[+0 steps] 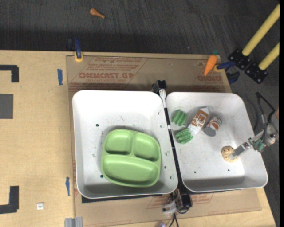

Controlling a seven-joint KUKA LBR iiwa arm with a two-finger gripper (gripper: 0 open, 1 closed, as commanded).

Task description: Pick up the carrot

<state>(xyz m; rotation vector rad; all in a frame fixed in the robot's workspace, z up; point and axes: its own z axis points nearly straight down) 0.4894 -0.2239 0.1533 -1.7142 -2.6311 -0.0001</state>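
An orange, tapered carrot [210, 65] with a green tip lies on the cardboard behind the right bin [253, 177], outside both bins. My gripper [244, 148] reaches in low over the right bin's right edge. It is beside a small tan round object [227, 153] on the bin floor and far from the carrot. Nothing shows in its grasp.
The right bin also holds two green ribbed pieces [179, 118] [183, 135], a small carton [199, 120] and a can [212, 126]. A green divided plate [131, 157] lies in the left bin [88, 133]. A small orange item [96, 13] lies on the dark floor. Yellow poles [262, 31] stand at the back right.
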